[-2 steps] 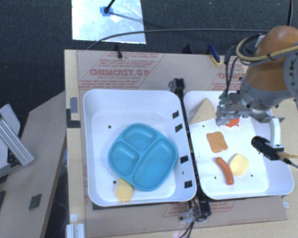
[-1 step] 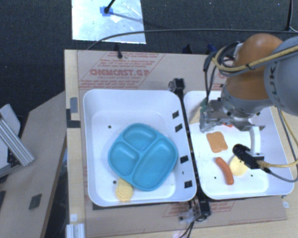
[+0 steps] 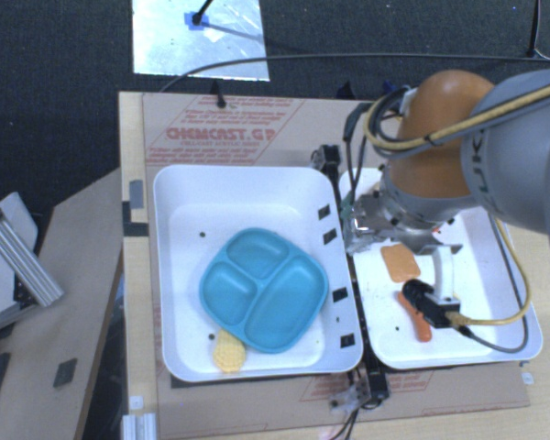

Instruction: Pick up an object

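- Counter (image 3: pixel 82 246): pale brown board, carrying a printed cardboard sheet (image 3: pixel 229 126) on which both bins sit side by side.
- Left shallow white plastic bin (image 3: pixel 188 214): holds two items, neither near the arm.
- Blue plastic divided plate (image 3: pixel 261 287): lies flat at the middle of the left bin, turned at an angle to the walls. It is broad and low, so likely a poor fit for a two-finger grasp.
- Small yellow knobbly piece (image 3: pixel 227 351): at the near side of the left bin, touching the plate's near edge.
- Right shallow white plastic bin (image 3: pixel 484 278): the working bin, judging by the arm placed over it.
- Flat orange squarish piece (image 3: pixel 401 263): on the right bin's floor near the dividing wall, just beside the gripper; the likeliest object for the pick.
- Slim orange-red stick-shaped piece (image 3: pixel 421 325): near the flat piece, toward the bin's near wall.
- Grey arm with orange band (image 3: pixel 440 126): reaches in from the right, wrist low over the right bin.
- Gripper (image 3: pixel 378 236): down at the bin's left side, by the flat piece. The wrist hides it, so open or closed cannot be told; nothing visibly held.
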Controlling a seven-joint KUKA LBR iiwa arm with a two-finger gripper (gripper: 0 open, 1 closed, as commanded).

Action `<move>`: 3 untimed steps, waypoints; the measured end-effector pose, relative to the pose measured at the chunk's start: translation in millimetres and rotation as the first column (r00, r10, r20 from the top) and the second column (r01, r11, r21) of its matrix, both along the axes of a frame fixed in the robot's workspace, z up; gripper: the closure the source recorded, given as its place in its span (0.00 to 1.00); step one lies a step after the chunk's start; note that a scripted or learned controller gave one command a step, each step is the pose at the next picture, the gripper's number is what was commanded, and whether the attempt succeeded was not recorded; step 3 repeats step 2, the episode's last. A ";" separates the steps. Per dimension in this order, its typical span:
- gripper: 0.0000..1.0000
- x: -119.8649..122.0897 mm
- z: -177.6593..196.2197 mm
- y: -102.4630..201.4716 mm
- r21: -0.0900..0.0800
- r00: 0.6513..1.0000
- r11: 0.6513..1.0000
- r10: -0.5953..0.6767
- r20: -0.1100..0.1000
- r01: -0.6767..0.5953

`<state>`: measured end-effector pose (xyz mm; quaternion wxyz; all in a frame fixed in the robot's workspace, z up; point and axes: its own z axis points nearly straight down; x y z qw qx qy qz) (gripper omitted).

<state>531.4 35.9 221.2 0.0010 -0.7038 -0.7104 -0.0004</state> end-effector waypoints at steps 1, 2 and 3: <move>1.00 -15.8 10.7 53.1 0.000 1.000 1.000 0.001 0.002 -0.001; 0.00 -15.2 10.5 49.8 -0.001 1.000 1.000 -0.006 0.002 0.006; 0.00 -15.2 10.5 49.8 -0.001 1.000 1.000 -0.006 0.002 0.006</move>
